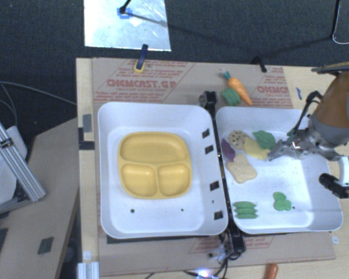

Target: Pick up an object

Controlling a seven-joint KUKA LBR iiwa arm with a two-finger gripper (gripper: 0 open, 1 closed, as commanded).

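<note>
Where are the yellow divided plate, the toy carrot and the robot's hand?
Yellow divided plate (155, 163): camera view, on its central ridge.
Toy carrot (239, 90): camera view, on its orange body.
Hand (274, 153): camera view, at its fingertips.

Grey arm (337, 133) with an orange band, black cable, and metallic tool (277, 151).

The cardboard sheet (163, 74) reads "CHEMCAST" in red print.

Right bin (320, 173) has a toy-food pile at its far left: cookie (238, 137), green leaf (264, 138), yellow piece (255, 150), purple piece (228, 150), tan cracker (241, 170). Pea pod (245, 210) and green bit (282, 202) lie nearer.
</note>
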